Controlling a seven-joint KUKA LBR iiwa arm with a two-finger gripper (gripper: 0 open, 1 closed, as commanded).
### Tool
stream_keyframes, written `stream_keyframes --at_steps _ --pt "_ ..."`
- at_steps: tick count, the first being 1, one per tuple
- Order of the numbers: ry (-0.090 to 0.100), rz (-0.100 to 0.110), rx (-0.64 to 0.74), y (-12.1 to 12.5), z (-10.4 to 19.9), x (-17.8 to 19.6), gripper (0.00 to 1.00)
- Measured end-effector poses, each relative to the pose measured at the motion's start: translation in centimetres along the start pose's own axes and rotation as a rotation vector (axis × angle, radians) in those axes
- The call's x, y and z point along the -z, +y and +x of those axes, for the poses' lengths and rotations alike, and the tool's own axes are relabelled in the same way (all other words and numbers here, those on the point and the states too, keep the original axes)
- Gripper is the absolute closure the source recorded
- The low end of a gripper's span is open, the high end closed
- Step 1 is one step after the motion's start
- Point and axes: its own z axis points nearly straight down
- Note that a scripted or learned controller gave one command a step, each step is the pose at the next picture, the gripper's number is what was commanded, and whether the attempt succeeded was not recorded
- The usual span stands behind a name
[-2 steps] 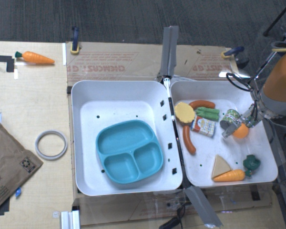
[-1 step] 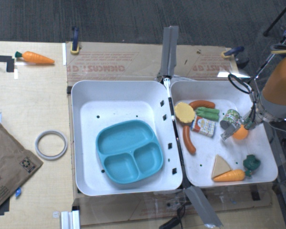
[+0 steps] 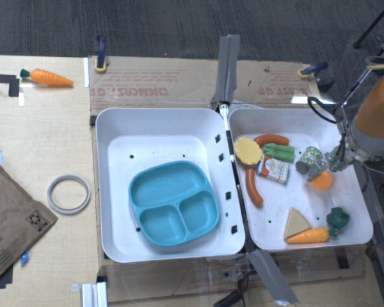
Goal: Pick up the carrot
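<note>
A: Orange plastic carrot (image 3: 308, 236) w/ green top, where?
B: Front edge of right white bin (image 3: 365, 226), just beside tan wedge (image 3: 296, 222). Lying flat, untouched.
A: Gripper (image 3: 336, 161)?
B: Near bin's right edge, by a small orange piece (image 3: 320, 181) & grey can (image 3: 310, 160). Spread or pressed together, can't tell.
A: Left bin (image 3: 109, 171)?
B: Blue divided plate (image 3: 173, 202). A second carrot (image 3: 47, 77) at table's far-left corner.

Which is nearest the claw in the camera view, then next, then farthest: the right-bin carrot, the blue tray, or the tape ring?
Measured from the claw, over the right bin's far side:
1. Carrot, right bin, near edge.
2. Blue tray, left bin.
3. Tape ring, on the bench left of both bins.
</note>
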Motion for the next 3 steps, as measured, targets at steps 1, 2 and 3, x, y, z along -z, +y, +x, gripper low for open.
stream_keyframes --at_steps 1,2,3 --pt "0.000 -0.002 -0.193 -4.9 8.4 -0.8 1.00" --pt "0.002 0.004 -0.283 -0.4 17.6 9.0 1.00" --pt "0.003 0.005 -0.004 -2.3 13.6 6.4 1.00"
